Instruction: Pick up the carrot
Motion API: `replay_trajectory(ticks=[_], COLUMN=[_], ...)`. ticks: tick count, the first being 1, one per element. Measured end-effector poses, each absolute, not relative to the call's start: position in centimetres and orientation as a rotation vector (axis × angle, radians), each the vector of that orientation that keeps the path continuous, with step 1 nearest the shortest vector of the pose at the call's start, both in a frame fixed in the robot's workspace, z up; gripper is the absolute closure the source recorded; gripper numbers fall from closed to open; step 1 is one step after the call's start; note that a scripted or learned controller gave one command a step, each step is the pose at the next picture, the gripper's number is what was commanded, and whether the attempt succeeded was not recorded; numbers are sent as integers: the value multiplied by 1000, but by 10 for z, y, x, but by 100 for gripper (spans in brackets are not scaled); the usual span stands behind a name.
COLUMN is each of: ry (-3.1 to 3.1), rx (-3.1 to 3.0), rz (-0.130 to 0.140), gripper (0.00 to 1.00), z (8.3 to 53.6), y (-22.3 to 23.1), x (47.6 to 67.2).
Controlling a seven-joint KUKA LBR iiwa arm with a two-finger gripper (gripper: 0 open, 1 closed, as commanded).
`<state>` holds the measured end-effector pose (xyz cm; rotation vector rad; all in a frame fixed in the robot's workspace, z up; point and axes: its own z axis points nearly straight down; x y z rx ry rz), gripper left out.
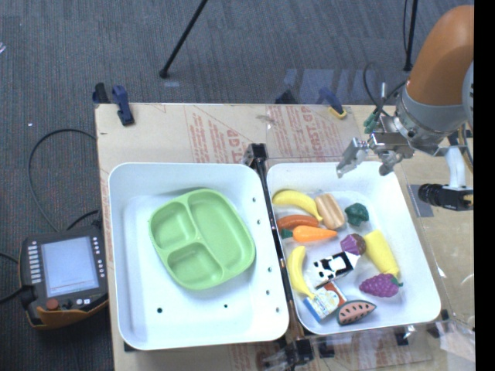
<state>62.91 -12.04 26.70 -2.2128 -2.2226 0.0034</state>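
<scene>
The carrot [315,235] is orange and lies on its side in the left half of the right bin [412,230], just below a red sausage [295,221] and a yellow banana [296,201]. My gripper [365,161] hangs above the bin's far edge, up and to the right of the carrot and well apart from it. Its fingers [346,163] are spread open with nothing between them.
The right bin also holds a hot dog bun [330,209], broccoli [356,213], a second banana [297,269], corn [381,253], grapes [380,285], a watermelon slice [356,312] and a milk carton [334,266]. A green divided plate [201,238] sits in the left bin [131,300].
</scene>
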Motion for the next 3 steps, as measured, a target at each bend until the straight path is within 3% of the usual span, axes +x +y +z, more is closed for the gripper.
replay_trajectory(ticks=[1, 2, 3], ry=[-2105, -1798, -1778], rx=[-2309, -2563, -2569], rz=[17, 12, 17], gripper=[0, 0, 100], z=[97, 83, 89], y=[-103, -89, -91], x=[595, 520, 519])
